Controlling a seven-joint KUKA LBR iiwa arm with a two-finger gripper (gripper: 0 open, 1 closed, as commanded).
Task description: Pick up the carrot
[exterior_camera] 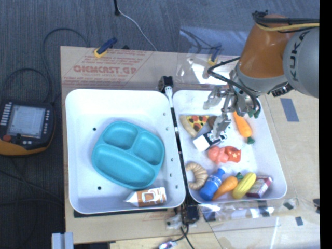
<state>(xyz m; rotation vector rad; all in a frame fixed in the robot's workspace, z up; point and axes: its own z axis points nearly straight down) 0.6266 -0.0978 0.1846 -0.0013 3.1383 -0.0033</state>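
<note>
A: What fills the frame, biggest first?

B: The bench [104, 66], a brown board, carries two white bins. The left bin [78, 154] holds a blue divided plate [128, 153] at its centre and a small brown-and-white carton [147, 196] along its lower edge. The right bin [272, 160] is crowded with toy food.

A: And the arm?

B: The grey arm [280, 40] with its orange band enters from the upper right. Its tool [224, 119] hangs over the upper middle of the right bin; whether its fingers stand apart or together cannot be told.

A: Where is the carrot?

B: The carrot [243, 126] lies in the upper right of that bin, just right of the tool, green tip pointing down the frame.

A: The smaller pieces?

B: A pizza slice [194, 122] left of the tool, a red piece [226, 153] below it, a tan pretzel [196, 174], a blue bottle [210, 185], a second orange piece [226, 185] and a yellow banana [244, 184] along the lower edge.
</note>
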